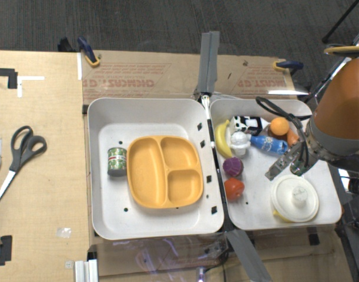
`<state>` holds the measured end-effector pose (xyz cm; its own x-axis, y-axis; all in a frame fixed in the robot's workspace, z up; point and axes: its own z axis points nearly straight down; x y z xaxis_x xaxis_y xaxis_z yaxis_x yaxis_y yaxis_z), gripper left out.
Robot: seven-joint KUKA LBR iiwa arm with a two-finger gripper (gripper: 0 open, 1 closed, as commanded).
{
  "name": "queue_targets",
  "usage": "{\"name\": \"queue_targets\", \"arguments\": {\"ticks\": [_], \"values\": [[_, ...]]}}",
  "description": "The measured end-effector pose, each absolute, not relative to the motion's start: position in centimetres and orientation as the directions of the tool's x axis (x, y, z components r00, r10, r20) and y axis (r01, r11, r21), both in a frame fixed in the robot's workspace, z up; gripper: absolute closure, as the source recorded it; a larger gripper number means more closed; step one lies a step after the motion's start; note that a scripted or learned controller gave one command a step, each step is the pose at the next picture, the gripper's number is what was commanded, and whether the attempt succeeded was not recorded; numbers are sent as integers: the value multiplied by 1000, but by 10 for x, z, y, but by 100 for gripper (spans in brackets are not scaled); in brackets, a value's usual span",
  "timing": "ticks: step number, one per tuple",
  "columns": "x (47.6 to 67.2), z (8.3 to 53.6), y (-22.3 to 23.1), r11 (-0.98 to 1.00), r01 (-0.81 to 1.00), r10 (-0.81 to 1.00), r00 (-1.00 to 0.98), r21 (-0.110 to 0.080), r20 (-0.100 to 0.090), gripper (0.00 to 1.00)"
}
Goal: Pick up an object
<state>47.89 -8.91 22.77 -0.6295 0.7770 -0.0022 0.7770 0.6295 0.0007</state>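
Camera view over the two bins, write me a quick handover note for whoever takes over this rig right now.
Hand: low over the right white bin, above its middle, between the blue bottle and the round white lidded container. Nothing shows between its fingers; whether they are open or shut cannot be told.

Right bin also holds a yellow banana, a purple ball, a red ball, an orange ball and a white and black toy.

Left white bin: a yellow divided plate, with a small green-labelled can to its left in the view.

Done: nothing lifted yet.
Left: grasp one object and raise it.
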Motion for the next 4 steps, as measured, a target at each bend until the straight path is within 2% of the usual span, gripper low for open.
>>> {"name": "queue_targets", "arguments": {"ticks": [1, 2, 3, 4], "values": [[510, 92, -177, 545, 838, 838, -545, 1, -3, 100], [538, 92, -120, 453, 892, 892, -453, 0, -1, 100], [544, 195, -207, 497, 868, 868, -497, 1, -4, 100], [544, 194, -206, 498, 867, 867, -498, 0, -2, 0]]}}
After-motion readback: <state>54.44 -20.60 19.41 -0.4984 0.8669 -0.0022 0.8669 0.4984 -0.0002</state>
